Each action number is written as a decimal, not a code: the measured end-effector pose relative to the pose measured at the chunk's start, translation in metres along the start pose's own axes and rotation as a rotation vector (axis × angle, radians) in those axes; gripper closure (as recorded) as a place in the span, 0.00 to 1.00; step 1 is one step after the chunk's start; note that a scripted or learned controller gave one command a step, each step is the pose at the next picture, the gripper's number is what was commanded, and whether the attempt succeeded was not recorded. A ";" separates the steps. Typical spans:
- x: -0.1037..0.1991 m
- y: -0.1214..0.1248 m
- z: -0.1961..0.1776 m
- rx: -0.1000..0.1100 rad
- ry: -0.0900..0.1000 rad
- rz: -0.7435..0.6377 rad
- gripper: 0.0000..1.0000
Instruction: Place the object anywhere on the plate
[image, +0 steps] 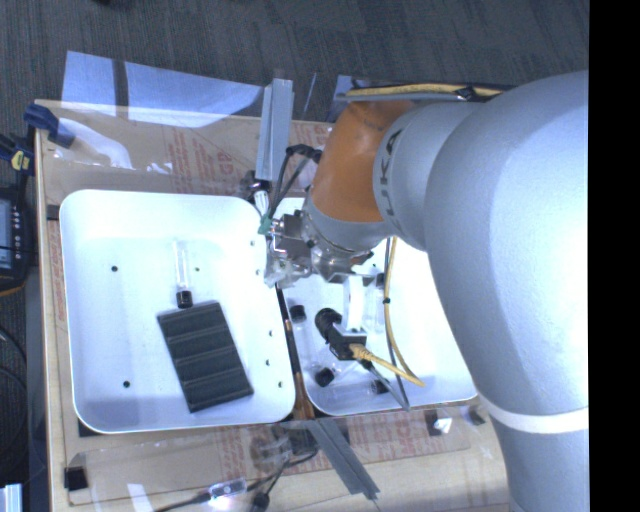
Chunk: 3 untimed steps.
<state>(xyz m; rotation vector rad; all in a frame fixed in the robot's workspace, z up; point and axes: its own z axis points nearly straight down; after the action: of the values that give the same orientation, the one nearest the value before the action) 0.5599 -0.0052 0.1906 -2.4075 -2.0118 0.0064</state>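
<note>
Gripper (284, 262) up and right of the ribbed plate, with nothing resting on that plate yet.

The dark ribbed plate (205, 355) lies flat and slightly askew in the left bin (90, 300), its top bare, which suits it as a landing place. A clear vial with a dark cap (183, 272), probably the object, lies just beyond the plate's upper short edge, cap end nearest it and not on it. The gripper hangs farther right of the plate, over the wall shared with the right bin (440, 380), apart from the vial. The grey arm (480, 200) hides it from above, so I cannot tell whether it is released, clenched or carrying anything.
</note>
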 end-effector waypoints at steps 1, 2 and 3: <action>0.041 -0.093 0.000 0.001 0.000 -0.194 1.00; 0.113 -0.057 -0.053 -0.004 -0.001 -0.416 1.00; 0.194 -0.042 -0.102 -0.005 0.000 -0.149 1.00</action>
<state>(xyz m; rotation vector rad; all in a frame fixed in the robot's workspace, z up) 0.5536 0.1930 0.2923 -2.2541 -2.1878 0.0010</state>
